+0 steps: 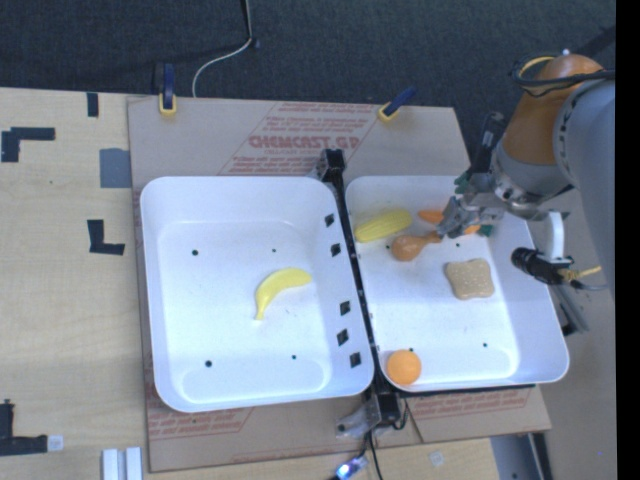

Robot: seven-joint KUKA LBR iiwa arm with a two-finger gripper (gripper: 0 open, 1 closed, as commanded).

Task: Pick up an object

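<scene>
In the left bin (170, 268) lies a yellow banana (277, 289). The right bin (520, 358) holds a yellow corn-like piece (382, 227), a brown drumstick-shaped piece (412, 245), a tan slice of bread (469, 279), an orange ball (404, 367) at the front edge and an orange carrot-like piece (431, 216) near the back. My gripper (462, 219) hangs low over the back right part of the right bin, just right of the drumstick's thin end and next to the carrot piece.
A black divider (345, 268) runs between the two bins. Both bins rest on a cardboard sheet (290, 138) held by a yellow clamp (166, 90) and another clamp (397, 101). A white cable (225, 53) lies at the back.
</scene>
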